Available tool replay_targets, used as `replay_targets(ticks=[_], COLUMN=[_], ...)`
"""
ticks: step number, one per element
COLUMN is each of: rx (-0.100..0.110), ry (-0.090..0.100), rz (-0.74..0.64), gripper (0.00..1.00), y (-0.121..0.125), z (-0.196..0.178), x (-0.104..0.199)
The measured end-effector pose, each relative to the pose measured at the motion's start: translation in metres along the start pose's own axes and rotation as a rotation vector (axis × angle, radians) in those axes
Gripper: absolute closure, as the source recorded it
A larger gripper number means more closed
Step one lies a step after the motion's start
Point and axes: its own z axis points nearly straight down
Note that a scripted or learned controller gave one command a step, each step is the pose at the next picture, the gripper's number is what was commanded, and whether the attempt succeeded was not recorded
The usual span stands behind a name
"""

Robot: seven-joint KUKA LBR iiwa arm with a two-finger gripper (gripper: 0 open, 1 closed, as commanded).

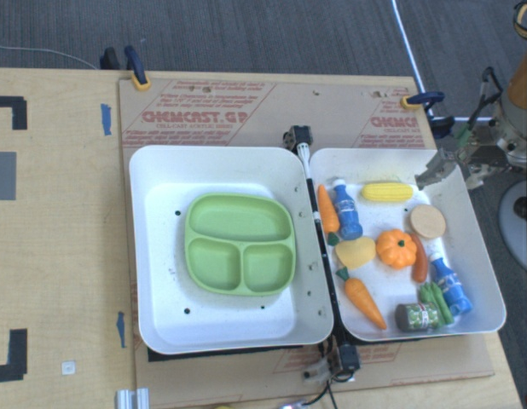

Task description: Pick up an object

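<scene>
Camera view: gripper (432,174) partly cut off.

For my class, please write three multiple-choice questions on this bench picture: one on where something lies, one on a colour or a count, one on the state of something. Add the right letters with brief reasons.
1. Where does the green divided plate lie?
A. in the left bin
B. in the right bin
C. on the cardboard outside both bins

2. How many blue bottles lie in the right bin?
A. none
B. two
C. four

3. What state is the green divided plate in?
A. heaped with toys
B. bare
C. turned upside down

Answers: 1 A, the plate sits mid left bin. 2 B, one blue bottle lies near the divider, another near the right wall. 3 B, its three compartments face up with nothing in them.
</scene>
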Motion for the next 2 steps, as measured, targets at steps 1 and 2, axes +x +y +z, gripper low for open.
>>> replay_targets(ticks=[1,2], rx=[0.0,-0.001], ry=[0.0,0.023], rz=[0.001,-0.01], gripper=[0.0,0.0], y=[-0.04,-0.04], z=[0.153,0.166], x=[0.011,-0.045])
